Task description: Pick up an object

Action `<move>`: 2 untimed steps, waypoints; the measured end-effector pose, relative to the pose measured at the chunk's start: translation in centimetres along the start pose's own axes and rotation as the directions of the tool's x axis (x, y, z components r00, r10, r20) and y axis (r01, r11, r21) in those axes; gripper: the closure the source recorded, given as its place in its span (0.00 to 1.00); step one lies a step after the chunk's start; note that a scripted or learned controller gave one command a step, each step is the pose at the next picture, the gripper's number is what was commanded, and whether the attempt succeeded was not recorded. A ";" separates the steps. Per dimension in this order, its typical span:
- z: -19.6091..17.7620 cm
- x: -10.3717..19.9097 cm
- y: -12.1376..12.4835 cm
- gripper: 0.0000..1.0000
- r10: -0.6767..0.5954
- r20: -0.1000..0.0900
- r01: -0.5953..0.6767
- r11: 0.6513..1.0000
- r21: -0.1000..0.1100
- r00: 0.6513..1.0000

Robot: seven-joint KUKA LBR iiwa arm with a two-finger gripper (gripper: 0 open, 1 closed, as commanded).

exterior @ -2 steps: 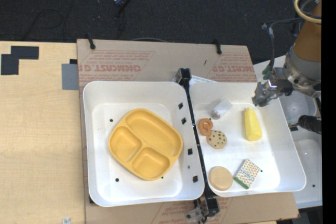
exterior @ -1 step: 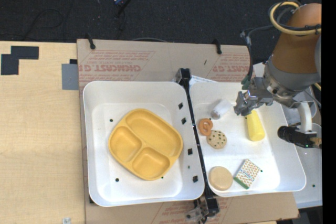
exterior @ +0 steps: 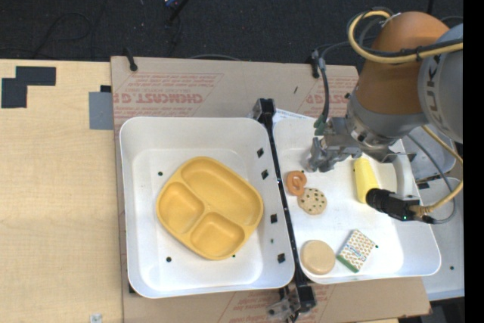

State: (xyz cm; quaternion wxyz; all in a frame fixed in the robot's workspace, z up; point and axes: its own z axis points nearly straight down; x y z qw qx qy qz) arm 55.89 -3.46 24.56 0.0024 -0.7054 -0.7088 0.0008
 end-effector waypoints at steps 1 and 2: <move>1.0 5.1 -0.2 1.00 0.000 0.000 0.000 1.000 0.000 1.000; 0.5 9.6 -1.3 1.00 0.000 0.001 0.000 1.000 0.000 1.000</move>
